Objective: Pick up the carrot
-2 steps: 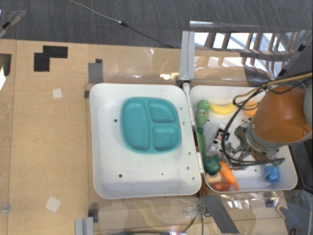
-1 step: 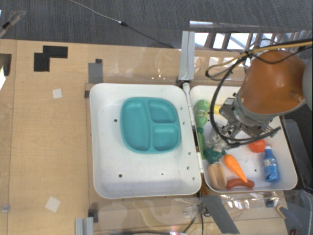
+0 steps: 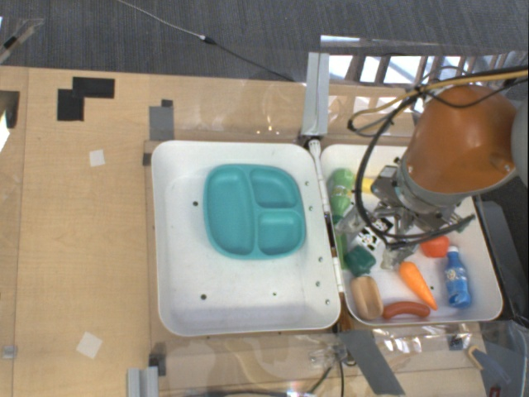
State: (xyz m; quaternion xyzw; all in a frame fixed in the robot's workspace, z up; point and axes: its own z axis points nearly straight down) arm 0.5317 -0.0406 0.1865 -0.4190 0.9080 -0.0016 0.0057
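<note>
2 white bins sit side by side on the bench, and going left to right the first, the left bin [image 3: 182,304], carries only a teal divided plate [image 3: 253,210]. The right bin [image 3: 488,304] is crowded: a green bottle [image 3: 340,190] along its left wall, a dark green item [image 3: 359,260] below it, then a tan bread roll [image 3: 366,296] and a sausage [image 3: 406,310] at the near edge. The carrot [image 3: 417,281] lies just right of these, flat on the bin floor, with a blue bottle [image 3: 457,279] beyond it.

By my reading the pick is not done: the carrot rests untouched, and the gripper [image 3: 395,236] hangs above and slightly left of it. Descent, grasp and lift all remain.

The orange wrist band covers much of the bin's far half. The gripper is a dark tangle against cables, so whether it is open or closed cannot be told. A small red-orange object [image 3: 436,246] beside it is too obscured to name.
</note>
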